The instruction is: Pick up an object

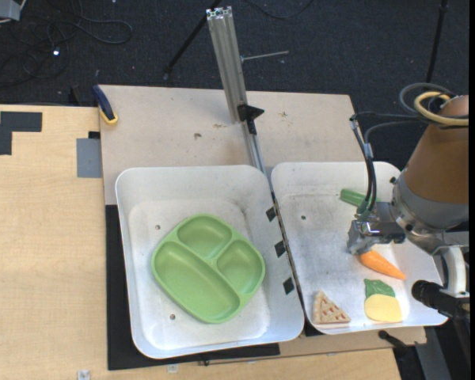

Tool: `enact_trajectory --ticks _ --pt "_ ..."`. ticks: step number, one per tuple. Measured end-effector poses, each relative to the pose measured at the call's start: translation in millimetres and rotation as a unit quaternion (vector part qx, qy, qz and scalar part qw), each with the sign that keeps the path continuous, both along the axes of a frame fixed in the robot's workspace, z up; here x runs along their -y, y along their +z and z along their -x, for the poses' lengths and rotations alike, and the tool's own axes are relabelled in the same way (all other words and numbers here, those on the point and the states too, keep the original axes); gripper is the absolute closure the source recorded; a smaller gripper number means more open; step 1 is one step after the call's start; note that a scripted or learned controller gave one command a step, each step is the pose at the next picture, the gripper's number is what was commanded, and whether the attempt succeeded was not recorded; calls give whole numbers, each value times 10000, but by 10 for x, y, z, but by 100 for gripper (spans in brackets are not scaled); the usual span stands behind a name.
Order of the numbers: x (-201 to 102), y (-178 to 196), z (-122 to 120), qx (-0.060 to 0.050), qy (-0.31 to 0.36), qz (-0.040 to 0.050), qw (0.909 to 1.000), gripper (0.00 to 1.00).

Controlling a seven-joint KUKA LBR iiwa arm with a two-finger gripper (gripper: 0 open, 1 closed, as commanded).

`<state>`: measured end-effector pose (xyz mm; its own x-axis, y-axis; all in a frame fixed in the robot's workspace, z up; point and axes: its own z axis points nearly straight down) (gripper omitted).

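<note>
The gripper (362, 240) hangs right beside the carrot (382, 264) — whether its fingers are open, I can't tell. Toy carrot looks light, stiff, slippery — grab mid-body.

I'm in a robotics lab: cables (79, 14) trail over dark floor beyond my hand (362, 240), aluminium post (229, 62) bolted to the surface (174, 125).

The arm (439, 169) is a thick rounded body with an orange-brown upper section above a grey lower ring. A black cable (369, 161) loops from its side down toward the wrist. The gripper (362, 240) is a small metallic silver block with dark fittings and a green tag beside it
</note>
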<state>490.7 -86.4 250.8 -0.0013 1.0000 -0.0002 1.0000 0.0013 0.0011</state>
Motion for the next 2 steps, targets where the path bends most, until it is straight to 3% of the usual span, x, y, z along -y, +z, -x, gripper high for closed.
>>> enact_trajectory --ticks 2 --pt "-1027 -186 -160 -30 17 -8 10000 100"
